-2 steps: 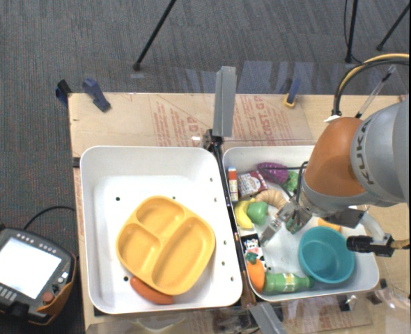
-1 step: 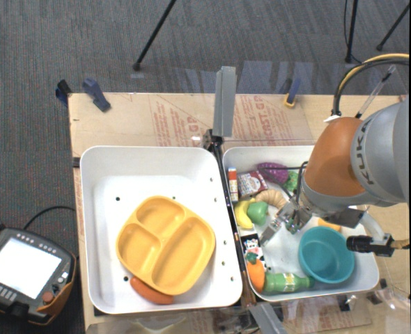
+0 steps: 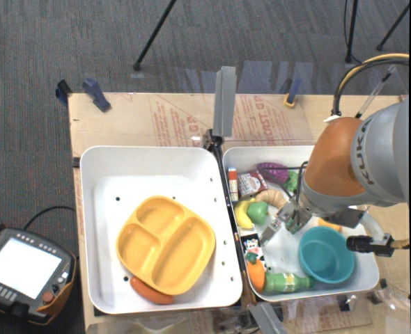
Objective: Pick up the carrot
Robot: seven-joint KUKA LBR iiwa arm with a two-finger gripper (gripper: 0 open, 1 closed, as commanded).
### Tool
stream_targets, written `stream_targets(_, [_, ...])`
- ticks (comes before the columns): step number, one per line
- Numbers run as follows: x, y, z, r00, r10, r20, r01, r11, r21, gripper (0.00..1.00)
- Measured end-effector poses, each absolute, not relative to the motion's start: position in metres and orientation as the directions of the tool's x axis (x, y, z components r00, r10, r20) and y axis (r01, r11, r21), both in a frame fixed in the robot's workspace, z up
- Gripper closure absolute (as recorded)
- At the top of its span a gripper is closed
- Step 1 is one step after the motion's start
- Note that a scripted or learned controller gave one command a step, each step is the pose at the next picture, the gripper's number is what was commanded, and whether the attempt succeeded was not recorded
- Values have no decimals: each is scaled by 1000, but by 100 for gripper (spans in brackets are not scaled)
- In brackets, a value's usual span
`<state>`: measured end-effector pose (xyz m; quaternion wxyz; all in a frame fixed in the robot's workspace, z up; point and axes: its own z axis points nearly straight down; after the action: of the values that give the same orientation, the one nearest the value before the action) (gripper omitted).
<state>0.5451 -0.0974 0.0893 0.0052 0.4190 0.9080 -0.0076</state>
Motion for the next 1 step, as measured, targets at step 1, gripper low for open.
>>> stream_targets(1, [545, -97, 89, -649, 761, -16, 761, 649, -9, 0])
